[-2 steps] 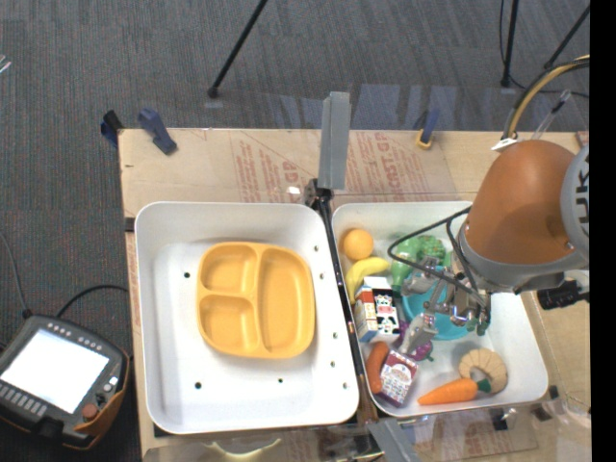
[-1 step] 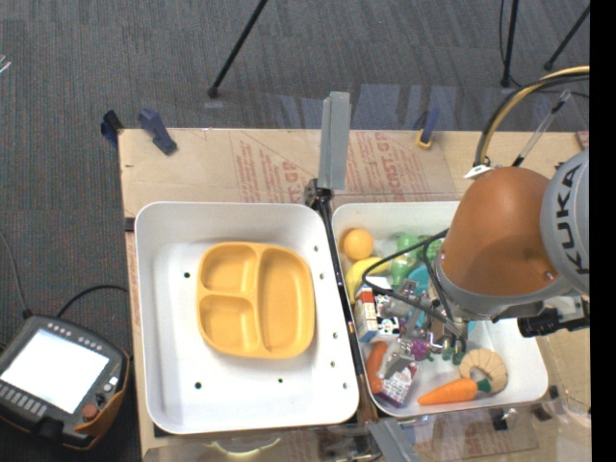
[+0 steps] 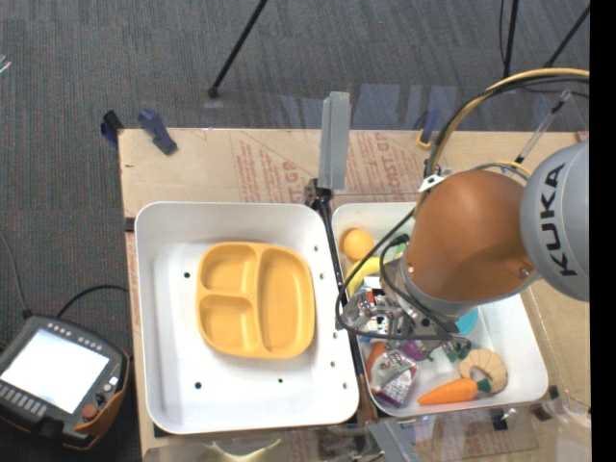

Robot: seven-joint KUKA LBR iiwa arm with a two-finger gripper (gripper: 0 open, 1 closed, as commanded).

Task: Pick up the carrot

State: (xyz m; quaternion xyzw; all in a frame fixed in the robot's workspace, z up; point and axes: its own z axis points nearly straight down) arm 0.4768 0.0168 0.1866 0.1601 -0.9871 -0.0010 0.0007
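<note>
The carrot (image 3: pixel 449 391), orange with a green top, lies near the front edge of the right bin (image 3: pixel 532 352). The gripper (image 3: pixel 388 321) hangs low over the left-middle of that bin, under the orange wrist band, up and to the left of the carrot and apart from it. The wrist and cables hide its fingertips.
The left bin (image 3: pixel 164 258) holds a yellow divided tray (image 3: pixel 256 298). In the right bin lie an orange ball (image 3: pixel 357 243), a yellow item (image 3: pixel 357 277), a crumpled purple-and-white packet (image 3: pixel 396 379), a tan pastry-like toy (image 3: pixel 483 367) and a blue object (image 3: pixel 466 321). A teach pendant (image 3: pixel 60 381) sits at the front left.
</note>
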